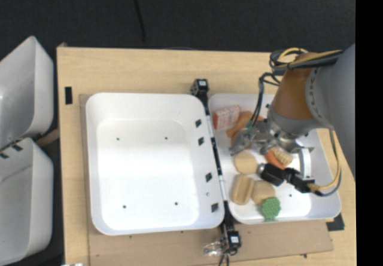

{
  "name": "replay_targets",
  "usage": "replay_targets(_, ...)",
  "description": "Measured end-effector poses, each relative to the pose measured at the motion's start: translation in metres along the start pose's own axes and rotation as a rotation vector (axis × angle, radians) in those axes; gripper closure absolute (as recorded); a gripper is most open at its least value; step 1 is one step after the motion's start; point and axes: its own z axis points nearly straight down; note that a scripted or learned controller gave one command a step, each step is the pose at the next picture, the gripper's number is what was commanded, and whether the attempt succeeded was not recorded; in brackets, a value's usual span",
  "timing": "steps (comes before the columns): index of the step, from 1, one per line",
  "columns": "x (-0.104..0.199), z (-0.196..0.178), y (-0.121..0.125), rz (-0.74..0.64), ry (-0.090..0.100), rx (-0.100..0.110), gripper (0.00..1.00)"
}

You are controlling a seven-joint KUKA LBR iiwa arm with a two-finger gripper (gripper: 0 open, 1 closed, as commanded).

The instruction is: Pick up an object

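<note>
objects for the pick sit in the right bin [320, 208], bunched toward its left half. we see a pink-red packet [225, 117] near the top left, an orange piece [245, 120] just right of it, a round beige lump [245, 163] in the middle, a tan block [242, 189] below that, a second beige piece [262, 190] touching the block's right side, and a green knobbly thing [270, 208] at the bottom, just under that piece. a small orange-and-white item [278, 156] lies close under the wrist, w/ a black part [273, 174] just below it; we can't tell if that part belongs to the arm.

the arm [311, 94] comes in from the right, orange band above the wrist, cables looping around it. the gripper [256, 137] is down in the right bin, between the orange piece and the round lump. its fingers are too dark and cluttered to read: we can't tell whether they're spread or pressed together, or whether anything sits between them.

the left bin [149, 163] lies beside it on the desk [72, 139], rims touching along the middle.
</note>
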Motion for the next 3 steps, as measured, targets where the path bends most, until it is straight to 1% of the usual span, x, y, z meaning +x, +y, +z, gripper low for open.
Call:
replay_targets(1, 0.027, -0.001, 0.067, -0.007, 0.000, -0.009, 0.00)
replay_targets(2, 0.001, 0.000, -0.014, 0.002, 0.000, 0.001, 0.00)
replay_targets(3, 0.015, -0.001, 0.050, -0.006, 0.000, -0.011, 0.00)
